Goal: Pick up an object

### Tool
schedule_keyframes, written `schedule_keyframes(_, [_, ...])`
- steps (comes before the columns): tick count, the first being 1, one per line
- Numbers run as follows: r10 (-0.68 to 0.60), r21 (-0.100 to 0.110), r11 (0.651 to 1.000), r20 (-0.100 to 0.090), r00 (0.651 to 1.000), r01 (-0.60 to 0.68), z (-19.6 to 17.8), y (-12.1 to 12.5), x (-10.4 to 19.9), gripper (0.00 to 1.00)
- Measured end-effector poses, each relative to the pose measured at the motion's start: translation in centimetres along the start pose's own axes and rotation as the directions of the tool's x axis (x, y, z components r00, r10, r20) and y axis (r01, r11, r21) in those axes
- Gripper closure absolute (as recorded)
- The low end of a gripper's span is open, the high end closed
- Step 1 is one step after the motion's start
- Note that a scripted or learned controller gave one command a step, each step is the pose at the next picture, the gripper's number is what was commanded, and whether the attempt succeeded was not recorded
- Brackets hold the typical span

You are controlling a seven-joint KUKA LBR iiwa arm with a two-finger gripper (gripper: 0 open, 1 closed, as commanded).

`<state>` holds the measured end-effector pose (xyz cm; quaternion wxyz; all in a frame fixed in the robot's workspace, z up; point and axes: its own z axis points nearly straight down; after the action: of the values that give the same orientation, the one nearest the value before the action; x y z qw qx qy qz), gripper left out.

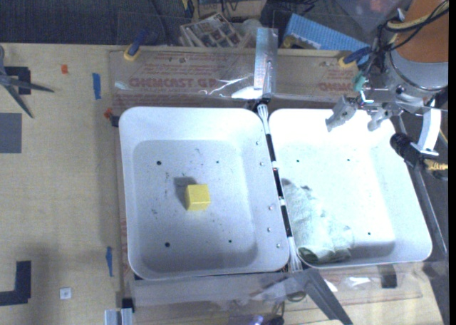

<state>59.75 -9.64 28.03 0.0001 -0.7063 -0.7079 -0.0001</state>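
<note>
Two shallow white bins are set side by side on a pale wooden bench point(57, 202). In the left bin point(135, 131) a small yellow block point(198, 197) is seen lying near the middle of the floor, slightly skewed, with a short shadow cast toward its upper left; dark specks and a few small holes are scattered over the floor around it. In the right bin point(406, 202) a crumpled whitish cloth point(313, 227), soiled grey in places, is laid along the left wall and runs down to the near left corner, where it is rolled up against the rim. The gripper point(356, 115) is held above the far edge of the right bin, well apart from both the block and the cloth; its two fingers are spread apart, one finger point(340, 115) being tilted toward the left, and nothing is seen between them. The grey arm with its orange band point(427, 24) is brought in from the upper right. Behind the bins a clear plastic sheet point(185, 78) is stretched, on which reddish lettering can be made out (partly legible, seemingly "CHEMCAST GP"; the rest is too blurred to read). Blue tape marks point(96, 85) are seen on the bench to the left.
</note>
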Motion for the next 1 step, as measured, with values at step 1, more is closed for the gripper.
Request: schedule_keyframes(1, [0.002,-0.004,1.0,0.001,1.0,-0.002,-1.08,0.08,-0.1,1.0])
